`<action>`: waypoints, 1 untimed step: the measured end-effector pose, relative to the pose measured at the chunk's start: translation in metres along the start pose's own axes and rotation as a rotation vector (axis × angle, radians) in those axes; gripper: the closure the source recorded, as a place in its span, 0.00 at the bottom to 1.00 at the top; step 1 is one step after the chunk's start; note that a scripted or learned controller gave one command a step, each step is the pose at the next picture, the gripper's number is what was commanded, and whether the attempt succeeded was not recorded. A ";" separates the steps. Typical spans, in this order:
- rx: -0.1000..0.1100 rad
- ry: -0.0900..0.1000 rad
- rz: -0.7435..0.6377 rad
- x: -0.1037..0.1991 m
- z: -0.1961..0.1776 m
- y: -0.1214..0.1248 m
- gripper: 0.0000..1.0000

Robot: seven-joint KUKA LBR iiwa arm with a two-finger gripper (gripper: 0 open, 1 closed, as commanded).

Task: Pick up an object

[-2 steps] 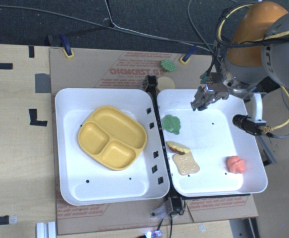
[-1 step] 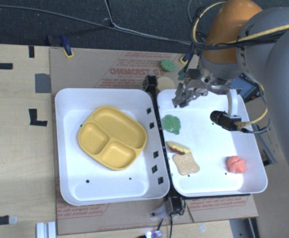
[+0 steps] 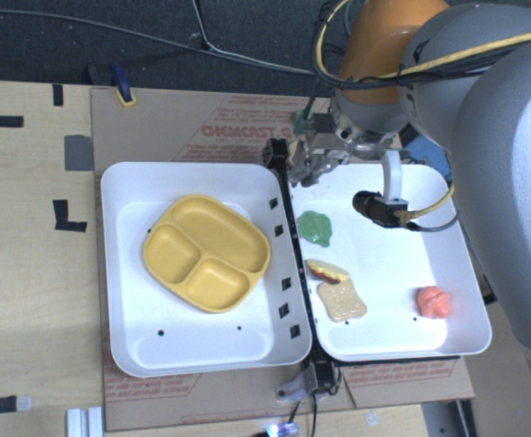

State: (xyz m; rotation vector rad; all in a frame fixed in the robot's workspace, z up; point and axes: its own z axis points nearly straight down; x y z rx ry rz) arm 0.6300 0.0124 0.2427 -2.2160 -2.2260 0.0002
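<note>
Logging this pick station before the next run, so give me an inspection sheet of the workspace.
Surface: cardboard sheet under two white bins.
Job's things: right bin holds green piece, toast slice, small yellow-red piece, pink lump.
Clutter: yellow divided plate in left bin.
Grippers: gripper above the bins' top divider, fingers unclear.
Cables: yellow-black cable at wrist; grey cable behind.
Surroundings: dark backdrop.

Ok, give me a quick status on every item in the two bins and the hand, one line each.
yellow divided plate: lying flat in the left bin, tilted diagonally, compartments bare.
green piece: loose on the right bin floor, near the divider.
toast slice: lying flat in the right bin.
small bun-like piece: touching the toast's upper edge.
pink piece: loose near the right bin's right wall.
hand: over the right bin's upper left corner, holding nothing visible.
</note>
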 end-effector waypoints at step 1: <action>0.000 -0.001 0.000 0.048 0.004 0.020 1.00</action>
